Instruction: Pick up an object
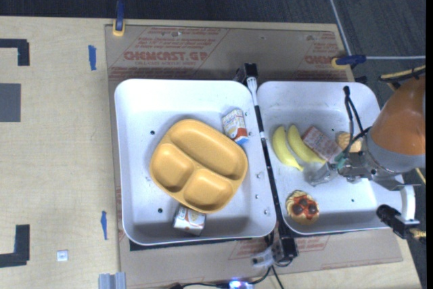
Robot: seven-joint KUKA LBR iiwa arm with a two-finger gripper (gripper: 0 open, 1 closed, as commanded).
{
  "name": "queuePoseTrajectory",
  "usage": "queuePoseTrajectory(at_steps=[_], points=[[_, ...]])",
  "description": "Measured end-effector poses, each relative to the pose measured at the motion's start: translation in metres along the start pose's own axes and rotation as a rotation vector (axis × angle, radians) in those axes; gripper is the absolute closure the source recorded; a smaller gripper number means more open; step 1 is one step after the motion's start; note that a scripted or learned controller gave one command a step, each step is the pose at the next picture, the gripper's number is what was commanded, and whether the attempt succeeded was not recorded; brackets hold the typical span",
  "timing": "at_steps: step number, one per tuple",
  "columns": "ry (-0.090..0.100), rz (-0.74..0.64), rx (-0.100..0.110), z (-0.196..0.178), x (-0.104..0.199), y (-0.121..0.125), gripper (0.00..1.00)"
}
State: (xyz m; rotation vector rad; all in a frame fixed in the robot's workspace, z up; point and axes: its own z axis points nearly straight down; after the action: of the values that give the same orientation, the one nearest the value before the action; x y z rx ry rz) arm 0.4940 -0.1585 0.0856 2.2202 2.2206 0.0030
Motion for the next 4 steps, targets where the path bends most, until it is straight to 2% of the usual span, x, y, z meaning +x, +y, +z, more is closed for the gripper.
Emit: queuePoseTrajectory(at_steps=[1, 2, 3, 4], points=[[0.001, -0.002, -0.002, 0.0, 0.06, -0.013, 0.0], [-0.002, 0.001, -0.003, 0.0, 0.066, -0.013, 0.0], [-0.004, 0.002, -0.01, -0.011, 0.065, -0.011, 1.0], [-0.004, 0.002, -0.009, -0.011, 0.066, -0.011, 0.0]])
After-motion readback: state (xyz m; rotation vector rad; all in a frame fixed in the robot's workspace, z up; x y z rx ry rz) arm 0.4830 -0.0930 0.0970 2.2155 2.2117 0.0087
